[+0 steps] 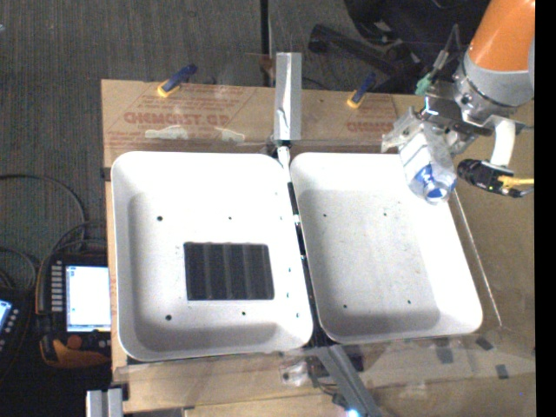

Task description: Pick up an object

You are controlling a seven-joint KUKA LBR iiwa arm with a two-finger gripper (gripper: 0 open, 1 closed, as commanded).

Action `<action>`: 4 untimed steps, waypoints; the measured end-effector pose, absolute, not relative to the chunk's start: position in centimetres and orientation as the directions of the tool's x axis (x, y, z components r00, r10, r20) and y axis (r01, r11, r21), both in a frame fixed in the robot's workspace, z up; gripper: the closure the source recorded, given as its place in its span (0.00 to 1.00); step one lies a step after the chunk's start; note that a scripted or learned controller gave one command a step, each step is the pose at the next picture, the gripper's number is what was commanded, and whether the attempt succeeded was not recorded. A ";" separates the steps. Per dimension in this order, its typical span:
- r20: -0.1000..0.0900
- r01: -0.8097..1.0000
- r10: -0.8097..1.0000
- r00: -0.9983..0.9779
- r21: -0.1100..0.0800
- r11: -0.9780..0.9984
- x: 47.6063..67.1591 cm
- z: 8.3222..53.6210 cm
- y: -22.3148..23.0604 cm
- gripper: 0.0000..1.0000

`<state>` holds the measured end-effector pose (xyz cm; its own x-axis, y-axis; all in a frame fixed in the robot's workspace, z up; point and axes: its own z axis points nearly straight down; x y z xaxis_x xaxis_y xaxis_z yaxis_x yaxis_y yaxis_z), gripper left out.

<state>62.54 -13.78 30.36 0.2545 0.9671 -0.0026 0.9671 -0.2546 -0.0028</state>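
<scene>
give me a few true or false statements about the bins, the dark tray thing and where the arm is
1. A dark ribbed tray lies in the left bin. True.
2. The gripper is low over the middle of the left bin. False: it is at the far right corner of the right bin.
3. A small blue and white object is seen at the gripper's tip. True, though whether it is held cannot be told.
4. The two bins stand far apart with bare bench between them. False: they sit side by side, their edges meeting.
5. Blue and yellow clamps sit on the cardboard sheet behind the bins. True.
</scene>
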 end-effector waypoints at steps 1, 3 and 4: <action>-0.001 0.968 0.968 0.251 -0.006 -0.251 62.6 31.2 -13.6 1.00; -0.002 0.998 0.998 -0.068 -0.001 0.068 66.1 31.6 -12.2 1.00; -0.003 0.974 0.974 -0.229 0.000 0.229 63.1 39.3 -12.5 1.00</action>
